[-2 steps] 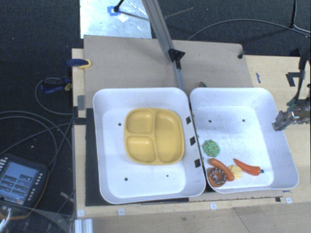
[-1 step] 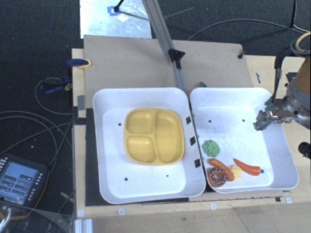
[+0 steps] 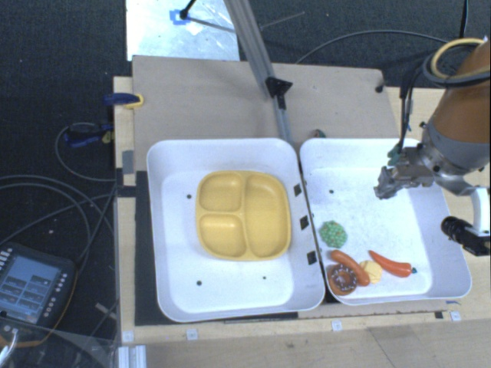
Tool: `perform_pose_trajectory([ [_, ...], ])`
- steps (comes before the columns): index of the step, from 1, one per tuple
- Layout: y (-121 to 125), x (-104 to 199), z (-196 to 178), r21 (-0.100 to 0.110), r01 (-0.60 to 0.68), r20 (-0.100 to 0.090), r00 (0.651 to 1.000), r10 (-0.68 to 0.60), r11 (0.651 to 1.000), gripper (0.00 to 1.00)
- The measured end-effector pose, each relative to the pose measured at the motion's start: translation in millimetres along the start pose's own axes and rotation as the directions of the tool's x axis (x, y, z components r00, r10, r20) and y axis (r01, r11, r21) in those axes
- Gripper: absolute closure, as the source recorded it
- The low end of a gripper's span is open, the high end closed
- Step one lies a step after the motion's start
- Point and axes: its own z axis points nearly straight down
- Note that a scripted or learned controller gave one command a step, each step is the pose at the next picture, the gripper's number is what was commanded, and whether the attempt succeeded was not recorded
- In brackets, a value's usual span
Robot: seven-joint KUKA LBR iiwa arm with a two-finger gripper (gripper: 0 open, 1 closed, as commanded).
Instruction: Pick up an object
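Note:
The right bin (image 3: pixel 360 167) holds a green broccoli piece (image 3: pixel 333 233), a red sausage (image 3: pixel 349 265), a brown chocolate doughnut (image 3: pixel 341 280), a small yellow piece (image 3: pixel 372 269) and an orange-red chilli pepper (image 3: pixel 391 264), all near its front. My gripper (image 3: pixel 390 184) hangs over the right bin's middle right, well behind and to the right of those items. Nothing shows between its tips.
A yellow three-compartment plate (image 3: pixel 244 213) lies in the left bin (image 3: pixel 176 282). A slanted metal pole (image 3: pixel 253 37) crosses the back of the bench. Cables and a pendant (image 3: pixel 27 280) lie on the floor at the left.

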Motion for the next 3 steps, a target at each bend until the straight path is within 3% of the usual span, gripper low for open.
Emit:
perform_pose_trajectory([
  [3, 28.8, 151.5, 28.9, 0.002, -0.001, 0.000, 1.000, 0.001, 1.000, 1.00],
])
